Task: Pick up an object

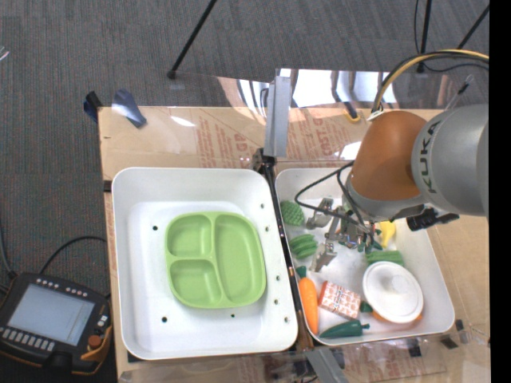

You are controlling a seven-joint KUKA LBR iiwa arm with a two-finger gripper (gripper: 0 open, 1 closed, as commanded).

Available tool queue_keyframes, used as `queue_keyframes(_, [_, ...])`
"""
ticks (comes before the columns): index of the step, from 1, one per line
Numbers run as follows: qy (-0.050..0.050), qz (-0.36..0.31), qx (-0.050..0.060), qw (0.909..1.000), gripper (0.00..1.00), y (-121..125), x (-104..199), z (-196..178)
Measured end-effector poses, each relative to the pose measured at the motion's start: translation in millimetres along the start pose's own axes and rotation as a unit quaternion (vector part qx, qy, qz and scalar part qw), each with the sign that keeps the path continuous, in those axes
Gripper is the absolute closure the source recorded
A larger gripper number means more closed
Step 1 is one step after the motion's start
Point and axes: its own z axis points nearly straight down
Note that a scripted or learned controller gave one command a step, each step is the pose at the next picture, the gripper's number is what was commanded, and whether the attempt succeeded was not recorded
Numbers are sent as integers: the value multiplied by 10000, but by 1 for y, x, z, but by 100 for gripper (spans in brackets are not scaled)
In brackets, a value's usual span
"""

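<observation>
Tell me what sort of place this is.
Probably a robotics lab test cell: a KUKA arm works over two white bins of toy food, including a carrot, with a teach pendant on grey carpet beside the bench.

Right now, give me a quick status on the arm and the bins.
Hand low over right bin, nothing seen held. Carrot, green pepper, white lidded bowl crowd it. Green divided plate alone in left bin.
</observation>
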Motion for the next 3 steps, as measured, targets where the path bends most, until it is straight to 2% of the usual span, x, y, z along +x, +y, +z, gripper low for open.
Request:
queue_keyframes(1, [-9,161,7,9999,0,-97,-17,0])
queue_keyframes(2, [0,755,-6,9971,0,-16,-22,0])
queue_keyframes(3, [-86,770,-5,9970,0,-46,-54,-125])
